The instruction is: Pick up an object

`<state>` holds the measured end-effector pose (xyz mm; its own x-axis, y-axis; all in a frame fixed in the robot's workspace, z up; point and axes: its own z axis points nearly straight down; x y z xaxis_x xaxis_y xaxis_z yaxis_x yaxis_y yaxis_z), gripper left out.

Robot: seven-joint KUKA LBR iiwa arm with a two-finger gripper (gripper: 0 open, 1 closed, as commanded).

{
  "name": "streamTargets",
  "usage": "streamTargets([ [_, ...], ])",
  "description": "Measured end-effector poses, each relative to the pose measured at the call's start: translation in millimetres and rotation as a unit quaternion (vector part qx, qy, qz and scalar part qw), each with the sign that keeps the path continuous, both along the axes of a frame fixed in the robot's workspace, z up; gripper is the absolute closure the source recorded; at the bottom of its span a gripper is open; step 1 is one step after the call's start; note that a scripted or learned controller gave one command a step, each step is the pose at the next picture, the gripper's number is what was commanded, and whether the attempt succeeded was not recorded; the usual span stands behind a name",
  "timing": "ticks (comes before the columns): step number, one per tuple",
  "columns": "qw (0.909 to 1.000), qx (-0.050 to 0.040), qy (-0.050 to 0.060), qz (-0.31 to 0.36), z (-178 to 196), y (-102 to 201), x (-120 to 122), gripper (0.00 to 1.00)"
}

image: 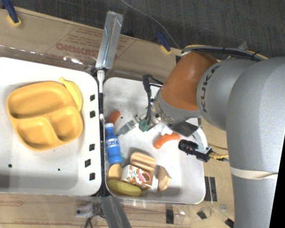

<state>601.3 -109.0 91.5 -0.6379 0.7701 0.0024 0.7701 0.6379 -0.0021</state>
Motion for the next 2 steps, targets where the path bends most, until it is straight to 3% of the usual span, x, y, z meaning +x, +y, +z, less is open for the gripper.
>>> streamTargets([
  [1, 0.9975, -0.0009, -0.002, -0.071, 1.1, -29.4, 54.6, 0.00],
  [2, 0.9925, -0.0030, -0.004, -0.122, 72.5, -103.2, -53.6, 0.00],
])
